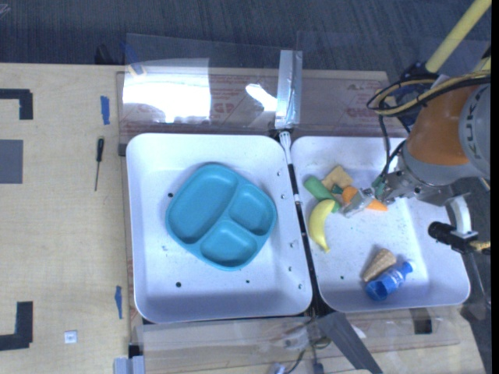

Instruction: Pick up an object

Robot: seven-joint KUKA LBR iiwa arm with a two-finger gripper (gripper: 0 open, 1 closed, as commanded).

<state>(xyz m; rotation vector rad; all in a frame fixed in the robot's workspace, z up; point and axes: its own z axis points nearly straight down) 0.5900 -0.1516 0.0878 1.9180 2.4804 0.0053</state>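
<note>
Orange carrot (376, 205) lies just beside claw (360, 202).

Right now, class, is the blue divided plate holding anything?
Empty: the blue divided plate in the left white bin shows three bare compartments.

**Small objects in the right bin**

A yellow banana (319, 223) lies near the left wall of the right bin (437, 287), its length running roughly up and down the view with a slight curve. Just above it sits a green piece (318, 187), tilted, touching a tan block (337, 178) and a small orange piece (348, 195). Another orange bit (376, 205) lies just to their right. Well apart, toward the bin's lower edge, a tan cone (379, 263) lies on its side, touching a blue bottle (387, 281) that also lies flat.
</note>
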